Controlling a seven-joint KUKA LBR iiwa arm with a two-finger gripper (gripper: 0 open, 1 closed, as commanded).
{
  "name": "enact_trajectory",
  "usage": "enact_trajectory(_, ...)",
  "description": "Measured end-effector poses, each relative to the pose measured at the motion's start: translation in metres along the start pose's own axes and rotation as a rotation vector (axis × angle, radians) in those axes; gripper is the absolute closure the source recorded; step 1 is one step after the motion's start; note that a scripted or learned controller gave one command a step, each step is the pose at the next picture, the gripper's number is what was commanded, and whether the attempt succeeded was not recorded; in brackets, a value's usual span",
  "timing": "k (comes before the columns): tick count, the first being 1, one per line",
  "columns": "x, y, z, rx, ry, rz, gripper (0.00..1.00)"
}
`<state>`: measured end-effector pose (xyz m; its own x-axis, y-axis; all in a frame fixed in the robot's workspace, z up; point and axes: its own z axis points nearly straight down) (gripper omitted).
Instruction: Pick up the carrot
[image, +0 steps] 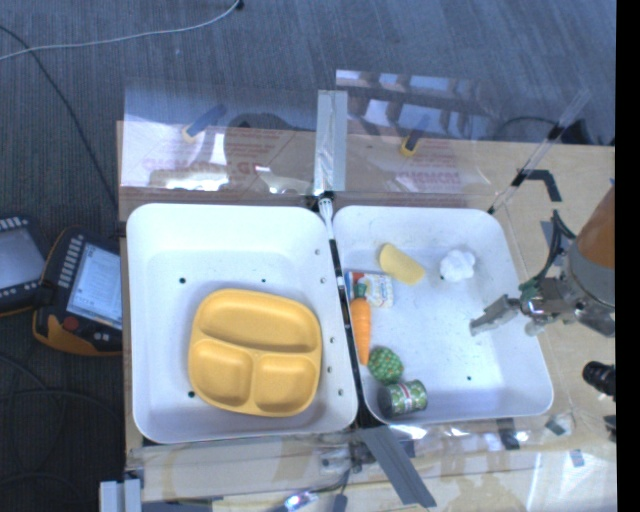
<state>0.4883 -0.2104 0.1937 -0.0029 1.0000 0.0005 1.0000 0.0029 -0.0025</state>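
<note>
One small orange plastic carrot, lengthwise along right white bin's left wall, above green ball. Grey two-finger hand near opposite wall, carrot leftward; grip state unclear.

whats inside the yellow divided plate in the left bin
The yellow divided plate in the left bin shows three bare compartments, nothing in them. The bin floor under the plate is covered, so unseen.
</note>
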Motion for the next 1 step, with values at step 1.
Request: enact_trajectory(1, 0.0503, -0.0013, 0.1034, -0.012, -0.002, 0.403, 0.0)
